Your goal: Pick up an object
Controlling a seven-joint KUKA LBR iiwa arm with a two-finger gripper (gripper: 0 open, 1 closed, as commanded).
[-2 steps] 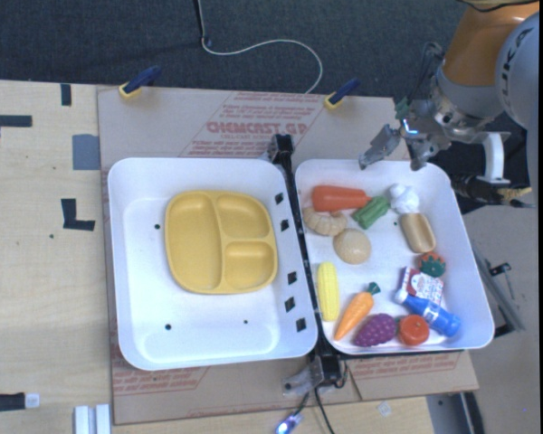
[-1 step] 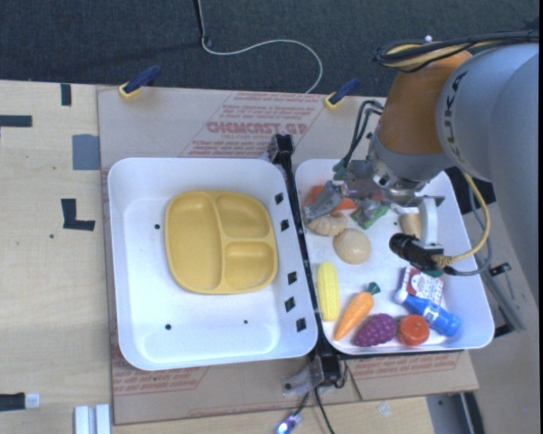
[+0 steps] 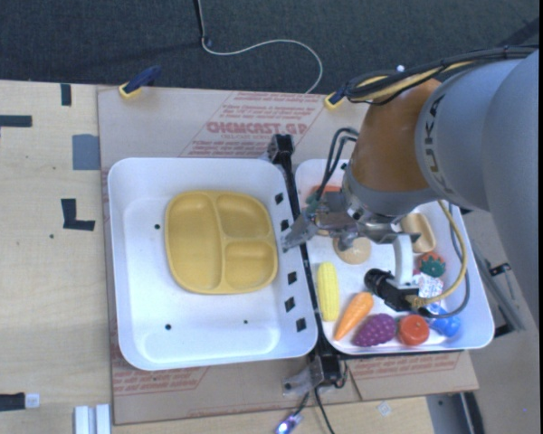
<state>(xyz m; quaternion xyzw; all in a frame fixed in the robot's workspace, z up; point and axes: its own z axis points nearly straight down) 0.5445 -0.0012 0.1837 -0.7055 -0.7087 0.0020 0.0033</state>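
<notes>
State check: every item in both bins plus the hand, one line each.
yellow divided plate: flat in left bin, compartments bare
corn: lying in right bin, untouched
carrot: lying, tip toward bin's near edge
grapes: resting beside carrot
tomato: resting beside grapes
hand: low over right bin, above corn

The arm (image 3: 434, 143) covers much of the right bin (image 3: 475, 328) in the right of the frame, hiding its upper contents and the gripper's fingertips; toys beneath show partly.

Bench (image 3: 36, 269): cardboard sheet (image 3: 244, 125), two white bins (image 3: 127, 269).
</notes>
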